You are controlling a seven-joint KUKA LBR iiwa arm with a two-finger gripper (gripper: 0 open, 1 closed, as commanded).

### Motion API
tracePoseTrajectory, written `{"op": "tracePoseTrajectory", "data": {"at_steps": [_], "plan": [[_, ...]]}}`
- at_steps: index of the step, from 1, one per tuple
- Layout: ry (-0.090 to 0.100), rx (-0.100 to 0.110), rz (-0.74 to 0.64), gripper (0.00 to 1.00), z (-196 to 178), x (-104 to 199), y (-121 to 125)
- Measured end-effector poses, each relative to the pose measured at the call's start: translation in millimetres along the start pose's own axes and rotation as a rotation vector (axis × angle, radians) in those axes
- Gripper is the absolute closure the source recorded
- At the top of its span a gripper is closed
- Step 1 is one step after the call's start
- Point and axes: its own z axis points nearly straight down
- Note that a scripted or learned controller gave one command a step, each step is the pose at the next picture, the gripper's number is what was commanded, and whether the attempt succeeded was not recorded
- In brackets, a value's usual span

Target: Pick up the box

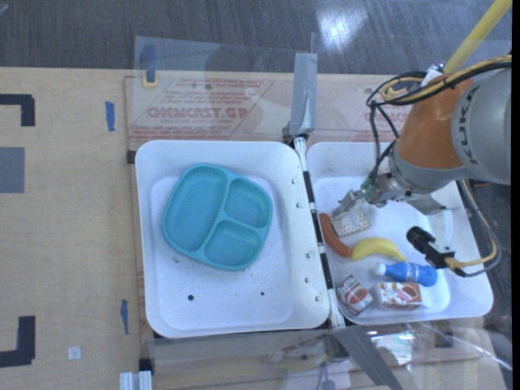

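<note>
My gripper [354,205] pinches the small patterned cardboard box [350,222] by its top edge above the right white bin [471,299]; that shallow hold could slip and drop it.

I count two white bins: left bin [154,299], right bin [475,299]. Taking the seam between them as reference: left of it I count one teal divided plate [217,216]. Right of it I count one sausage [333,236], one banana [378,249], one blue-and-white bottle [408,273], one can [354,294], one box [399,296].
</note>
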Motion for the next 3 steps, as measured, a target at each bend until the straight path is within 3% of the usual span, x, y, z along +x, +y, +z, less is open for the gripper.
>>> {"op": "tracePoseTrajectory", "data": {"at_steps": [3], "plan": [[0.001,0.000,-0.048,0.00,-0.1,1.7,-5.7]]}}
